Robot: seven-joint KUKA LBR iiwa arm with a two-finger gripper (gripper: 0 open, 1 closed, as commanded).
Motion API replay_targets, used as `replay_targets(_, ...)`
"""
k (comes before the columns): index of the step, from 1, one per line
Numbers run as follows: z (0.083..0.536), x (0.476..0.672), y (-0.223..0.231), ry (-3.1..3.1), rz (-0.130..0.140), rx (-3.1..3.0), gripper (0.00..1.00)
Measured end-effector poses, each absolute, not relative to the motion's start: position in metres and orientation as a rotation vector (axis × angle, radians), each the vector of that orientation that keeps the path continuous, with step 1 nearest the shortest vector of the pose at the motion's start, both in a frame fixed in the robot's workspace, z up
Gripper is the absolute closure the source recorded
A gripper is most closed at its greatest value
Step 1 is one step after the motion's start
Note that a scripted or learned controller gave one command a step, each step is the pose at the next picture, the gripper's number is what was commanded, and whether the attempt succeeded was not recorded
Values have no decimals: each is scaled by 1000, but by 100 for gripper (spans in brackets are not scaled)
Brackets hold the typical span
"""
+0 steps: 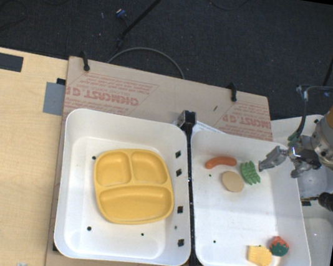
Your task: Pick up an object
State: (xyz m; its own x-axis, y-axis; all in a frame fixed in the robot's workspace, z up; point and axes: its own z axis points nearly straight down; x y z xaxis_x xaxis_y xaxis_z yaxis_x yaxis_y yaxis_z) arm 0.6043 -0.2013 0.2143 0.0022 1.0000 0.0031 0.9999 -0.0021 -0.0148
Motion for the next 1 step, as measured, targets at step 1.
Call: replay_targets(1, 222, 607, -201, -2221, 1, -2221, 0)
